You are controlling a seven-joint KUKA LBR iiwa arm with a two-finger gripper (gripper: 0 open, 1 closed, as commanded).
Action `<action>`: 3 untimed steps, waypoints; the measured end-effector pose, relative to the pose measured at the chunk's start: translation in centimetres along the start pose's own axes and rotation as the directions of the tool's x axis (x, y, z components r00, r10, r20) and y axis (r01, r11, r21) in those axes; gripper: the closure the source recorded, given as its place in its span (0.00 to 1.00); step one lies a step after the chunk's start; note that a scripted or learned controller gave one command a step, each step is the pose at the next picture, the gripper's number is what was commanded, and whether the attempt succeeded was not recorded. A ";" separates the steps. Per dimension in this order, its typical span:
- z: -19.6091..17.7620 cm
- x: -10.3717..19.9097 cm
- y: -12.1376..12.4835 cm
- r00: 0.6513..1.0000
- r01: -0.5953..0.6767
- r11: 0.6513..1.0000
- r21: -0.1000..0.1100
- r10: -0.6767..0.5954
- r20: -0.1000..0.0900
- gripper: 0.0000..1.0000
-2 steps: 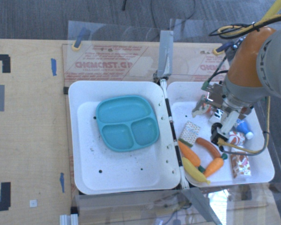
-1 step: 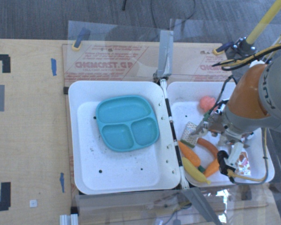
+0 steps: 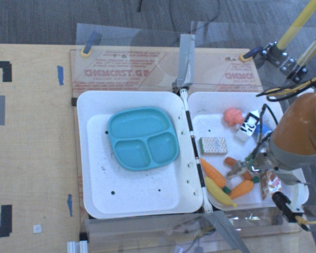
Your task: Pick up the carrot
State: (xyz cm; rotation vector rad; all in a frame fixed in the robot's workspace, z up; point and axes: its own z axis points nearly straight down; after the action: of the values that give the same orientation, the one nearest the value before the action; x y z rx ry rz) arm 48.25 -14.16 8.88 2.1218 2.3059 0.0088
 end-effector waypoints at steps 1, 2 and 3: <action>-1.1 -0.1 0.1 1.000 0.000 1.000 -0.004 0.000 0.001 1.00; 0.0 -4.8 -0.4 0.878 0.478 0.878 -0.001 -0.478 -0.001 1.00; -9.6 5.8 3.7 0.833 0.554 0.833 0.005 -0.554 -0.007 1.00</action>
State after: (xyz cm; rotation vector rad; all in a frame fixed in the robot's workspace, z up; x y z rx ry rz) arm 51.40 -8.10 18.48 1.3673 2.8273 0.0018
